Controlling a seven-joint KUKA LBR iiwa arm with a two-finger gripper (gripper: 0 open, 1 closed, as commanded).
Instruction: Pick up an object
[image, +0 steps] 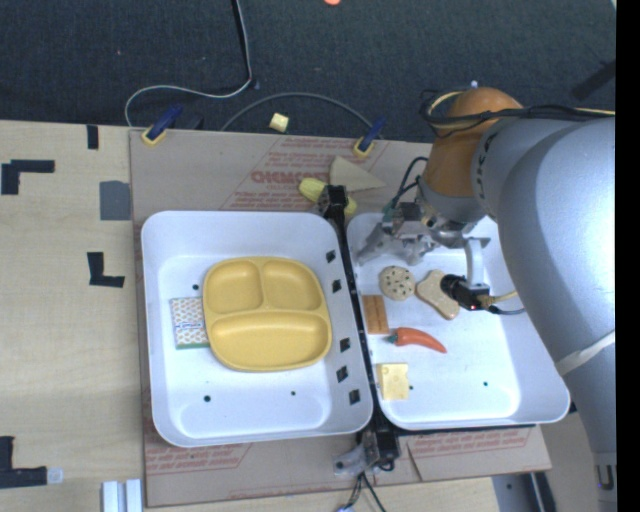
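So the arm was reaching in over the right bin, with its gripper down near that bin's far left corner. Honestly I couldn't tell how the gripper was set, too much clutter around it, and nothing looked to be in its grasp.

Stuff in the right bin: a round cookie just beneath the gripper, a tan bone-shaped biscuit right beside it, an orange cracker along the left wall, a little red-orange pepper near the middle, and a yellow cheese square toward the near left corner. All lay flat on the bin floor, apart from each other.

The left bin had a yellow divided plate sitting in the middle, with a small patterned sponge touching its left edge
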